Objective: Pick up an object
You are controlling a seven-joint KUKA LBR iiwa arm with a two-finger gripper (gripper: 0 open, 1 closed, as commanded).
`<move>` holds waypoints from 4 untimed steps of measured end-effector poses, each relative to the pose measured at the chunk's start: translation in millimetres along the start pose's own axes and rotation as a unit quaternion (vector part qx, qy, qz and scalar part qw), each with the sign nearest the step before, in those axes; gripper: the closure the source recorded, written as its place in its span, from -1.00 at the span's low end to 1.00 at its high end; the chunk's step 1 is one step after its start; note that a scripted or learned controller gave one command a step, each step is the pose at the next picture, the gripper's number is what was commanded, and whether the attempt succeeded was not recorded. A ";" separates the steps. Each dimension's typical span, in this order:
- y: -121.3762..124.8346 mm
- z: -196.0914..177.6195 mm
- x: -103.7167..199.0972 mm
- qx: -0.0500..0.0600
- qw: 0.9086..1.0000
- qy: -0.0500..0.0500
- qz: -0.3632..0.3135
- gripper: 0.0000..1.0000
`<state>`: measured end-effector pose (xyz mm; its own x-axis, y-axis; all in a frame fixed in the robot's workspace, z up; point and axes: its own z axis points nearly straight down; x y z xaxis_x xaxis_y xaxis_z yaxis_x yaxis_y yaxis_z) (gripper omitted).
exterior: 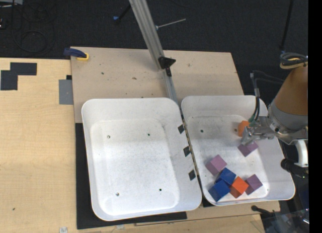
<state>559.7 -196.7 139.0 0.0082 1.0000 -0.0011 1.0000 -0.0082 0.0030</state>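
Blocks crowd the right bin's near corner; its far left floor lies open.

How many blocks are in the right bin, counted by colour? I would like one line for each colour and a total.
Purple blocks: 3
Blue blocks: 2
Orange blocks: 2
Total: 7, all in the right bin.

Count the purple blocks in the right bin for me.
3: one purple cube mid-bin, one purple block near the front right corner, one just below the gripper. Others may be hidden.
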 end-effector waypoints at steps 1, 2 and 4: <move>0.9 -42.2 1.5 0.001 1.000 0.000 -0.006 1.00; -0.9 -85.2 3.3 0.000 1.000 0.000 -0.005 1.00; -4.0 -116.2 56.2 0.003 1.000 0.002 -0.006 1.00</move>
<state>555.8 -140.3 255.1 -0.0043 1.0000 0.0028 1.0000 0.0044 -0.0039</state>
